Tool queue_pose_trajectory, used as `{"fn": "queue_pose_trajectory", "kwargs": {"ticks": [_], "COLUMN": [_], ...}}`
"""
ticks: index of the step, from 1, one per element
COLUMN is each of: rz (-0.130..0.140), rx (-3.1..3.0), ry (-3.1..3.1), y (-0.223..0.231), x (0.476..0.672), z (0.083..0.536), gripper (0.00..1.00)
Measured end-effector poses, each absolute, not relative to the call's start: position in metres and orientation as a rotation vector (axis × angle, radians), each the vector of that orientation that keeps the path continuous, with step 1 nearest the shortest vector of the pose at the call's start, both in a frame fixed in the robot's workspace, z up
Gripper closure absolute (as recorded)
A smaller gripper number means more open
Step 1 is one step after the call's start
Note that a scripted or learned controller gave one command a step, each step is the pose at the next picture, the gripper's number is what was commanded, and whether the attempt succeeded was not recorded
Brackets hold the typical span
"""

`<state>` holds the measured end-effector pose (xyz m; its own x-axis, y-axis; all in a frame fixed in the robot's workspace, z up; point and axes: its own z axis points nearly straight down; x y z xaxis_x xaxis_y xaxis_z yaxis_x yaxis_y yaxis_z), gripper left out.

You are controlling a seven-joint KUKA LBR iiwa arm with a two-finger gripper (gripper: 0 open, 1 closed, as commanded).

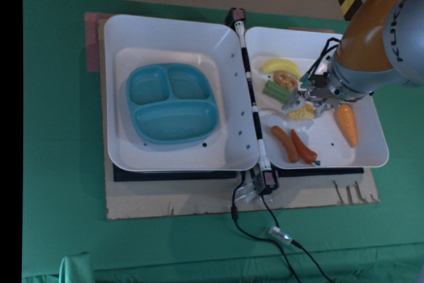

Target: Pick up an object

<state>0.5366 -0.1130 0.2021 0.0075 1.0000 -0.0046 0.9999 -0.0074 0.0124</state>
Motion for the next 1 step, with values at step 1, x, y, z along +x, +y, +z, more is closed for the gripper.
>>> {"fn": "queue_pose_trajectory", "kwargs": {"ticks": [1], "rz": [0.003], "rx": [2.222], "ry": [2.214], "y": [-0.1136], "x": [0.5353], "z": [0.3045], "gripper": [1.0]}}
